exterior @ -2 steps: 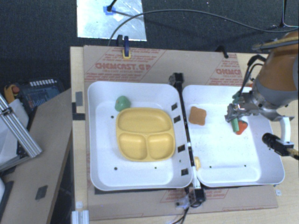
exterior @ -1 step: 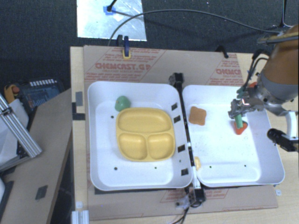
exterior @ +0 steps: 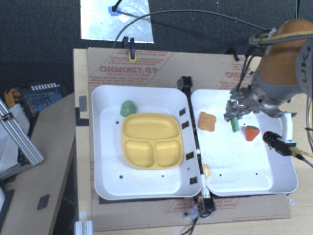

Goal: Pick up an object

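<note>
From my remote seat I see the gripper (exterior: 235, 115) hanging low over the right-hand shallow white bin (exterior: 244, 180), and a small green stick-like piece (exterior: 235, 125) shows just below its tip; whether the gripper is clamped on it or merely above it I cannot tell. Flanking it are the likely pick candidates: a flat orange bread-like piece (exterior: 207, 122) to one side and a small red-orange chunk (exterior: 251, 133) to the other, both lying loose on the bin floor, spread so each can be approached alone. The left white bin (exterior: 105, 146) holds a yellow three-compartment plastic tray (exterior: 151, 140) with a round green object (exterior: 128, 107) just beside its far corner. The bins sit on a cardboard sheet (exterior: 146, 67) over the worktop, against dark carpet with a shiny foil square (exterior: 98, 13) beyond.
</note>
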`<state>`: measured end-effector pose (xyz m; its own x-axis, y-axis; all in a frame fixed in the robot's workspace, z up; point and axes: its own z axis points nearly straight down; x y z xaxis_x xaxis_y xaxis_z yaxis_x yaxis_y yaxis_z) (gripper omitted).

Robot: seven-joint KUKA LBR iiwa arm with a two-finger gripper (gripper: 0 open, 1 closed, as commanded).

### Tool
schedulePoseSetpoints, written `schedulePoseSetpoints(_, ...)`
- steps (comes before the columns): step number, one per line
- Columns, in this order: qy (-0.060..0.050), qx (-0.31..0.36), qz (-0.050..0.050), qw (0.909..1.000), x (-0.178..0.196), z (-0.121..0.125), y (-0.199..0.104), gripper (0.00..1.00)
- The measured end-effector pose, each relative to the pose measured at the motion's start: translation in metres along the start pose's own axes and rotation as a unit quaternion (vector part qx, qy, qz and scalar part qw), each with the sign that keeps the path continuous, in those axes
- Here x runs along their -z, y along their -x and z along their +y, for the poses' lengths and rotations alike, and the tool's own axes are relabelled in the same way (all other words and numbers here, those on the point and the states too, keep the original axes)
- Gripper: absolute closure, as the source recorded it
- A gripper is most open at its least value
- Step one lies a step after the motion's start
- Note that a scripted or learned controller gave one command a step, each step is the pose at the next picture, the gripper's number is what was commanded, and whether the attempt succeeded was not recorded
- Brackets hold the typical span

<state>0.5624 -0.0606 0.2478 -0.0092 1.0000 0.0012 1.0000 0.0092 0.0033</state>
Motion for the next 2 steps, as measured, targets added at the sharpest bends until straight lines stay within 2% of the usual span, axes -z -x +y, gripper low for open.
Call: schedulePoseSetpoints(2,0.0,0.001,0.001,1.0,0.01,0.007,-0.109,1.0)
